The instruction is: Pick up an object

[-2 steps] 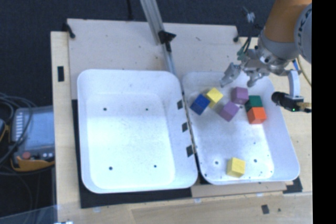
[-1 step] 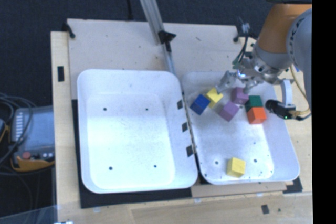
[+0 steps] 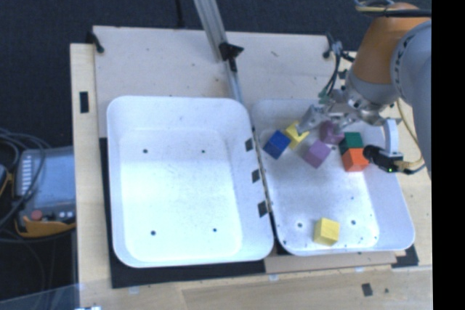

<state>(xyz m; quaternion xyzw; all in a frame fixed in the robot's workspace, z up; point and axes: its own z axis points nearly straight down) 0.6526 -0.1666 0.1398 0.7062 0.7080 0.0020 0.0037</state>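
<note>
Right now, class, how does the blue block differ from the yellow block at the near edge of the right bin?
The blue block is blue; the yellow block is yellow. The blue one lies in a cluster with other blocks; the yellow one sits alone. The blue one sits nearer the claw. Both are small cubes in the right bin.

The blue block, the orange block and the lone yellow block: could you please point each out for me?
blue block point(image 3: 276, 144), camera view, middle of its top face
orange block point(image 3: 354, 159), camera view, middle of its top face
lone yellow block point(image 3: 326, 230), camera view, middle of its top face
</note>
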